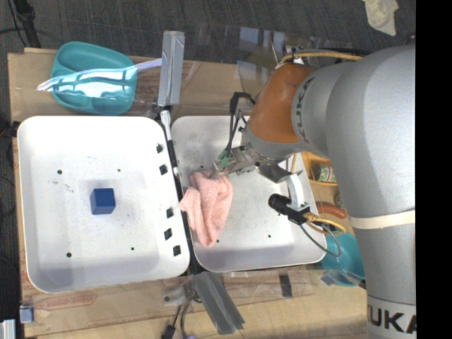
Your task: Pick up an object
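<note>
A pink cloth [207,205] lies crumpled in the right bin [247,249], draped against its left wall. My gripper [224,164] hangs just above the cloth's top edge, with something small and green at its tip. The fingers are hidden under the wrist. A blue cube [103,200] sits in the left bin [49,260], left of its middle.
A teal scoop-like container [93,77] lies on the bench behind the left bin. The big grey arm [367,133] covers the right side of the right bin. A crumpled pale rag [378,9] lies on the floor at top right.
</note>
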`<act>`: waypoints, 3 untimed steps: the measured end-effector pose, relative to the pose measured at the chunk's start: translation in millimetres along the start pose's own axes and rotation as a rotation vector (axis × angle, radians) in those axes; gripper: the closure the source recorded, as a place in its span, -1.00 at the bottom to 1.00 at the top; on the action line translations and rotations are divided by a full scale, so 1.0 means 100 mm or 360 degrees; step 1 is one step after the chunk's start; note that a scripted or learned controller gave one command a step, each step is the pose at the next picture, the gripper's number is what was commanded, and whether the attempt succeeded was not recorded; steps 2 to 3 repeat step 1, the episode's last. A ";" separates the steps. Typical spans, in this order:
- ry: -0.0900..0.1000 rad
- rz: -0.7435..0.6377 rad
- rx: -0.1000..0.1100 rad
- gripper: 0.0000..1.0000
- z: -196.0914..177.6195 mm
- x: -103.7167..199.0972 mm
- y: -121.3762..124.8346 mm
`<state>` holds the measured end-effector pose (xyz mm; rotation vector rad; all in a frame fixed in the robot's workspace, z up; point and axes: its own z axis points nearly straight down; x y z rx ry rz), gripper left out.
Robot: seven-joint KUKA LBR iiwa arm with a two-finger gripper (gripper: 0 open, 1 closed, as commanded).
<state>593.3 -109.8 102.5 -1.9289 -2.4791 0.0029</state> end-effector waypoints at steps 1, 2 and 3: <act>0.0001 0.0385 -0.0002 1.00 -0.90 0.61 0.79; 0.0001 0.0385 -0.0002 1.00 -0.90 0.61 0.79; 0.0001 0.0385 -0.0002 1.00 -0.90 0.61 0.79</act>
